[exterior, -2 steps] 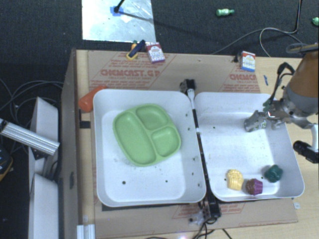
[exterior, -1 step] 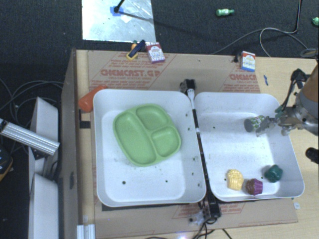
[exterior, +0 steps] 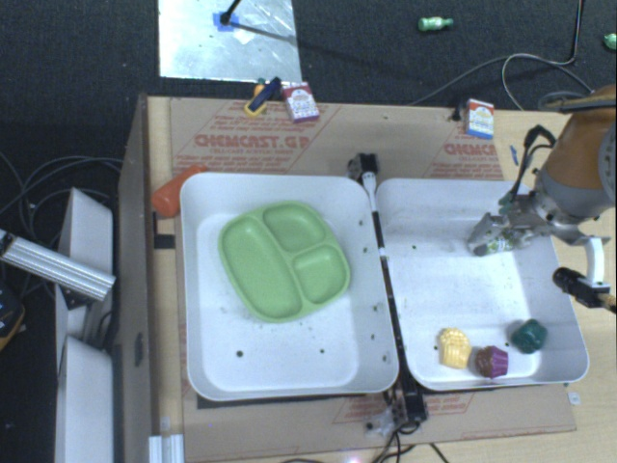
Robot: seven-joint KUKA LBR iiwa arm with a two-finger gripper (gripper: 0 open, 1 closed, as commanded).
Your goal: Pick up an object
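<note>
- a grey robot arm with an orange band above the wrist reaches in from the right over two shallow white bins set side by side on a worktop covered with printed cardboard.
- its gripper hangs low over the far part of the right bin, above bare white floor; whether the fingers are apart or together cannot be told from this angle, and nothing can be seen between them.
- three small objects lie along the near edge of the right bin, well apart from the gripper: a yellow corn-like toy, a purple and pink cupcake-like toy just beside it on the right, and a dark teal lumpy toy nearer the bin's right wall.
- the left bin holds a pale green divided plate with three compartments, lying flat near the bin's centre.
- an orange object pokes out at the far left corner of the left bin, partly hidden by its rim.
- on the far strip of the worktop sit two small red and white cartons and a yellow and dark tool-like item, too small to identify.
- beyond the worktop, a shiny metal sheet lies on the dark floor, and a small green bottle lies to its right.
</note>
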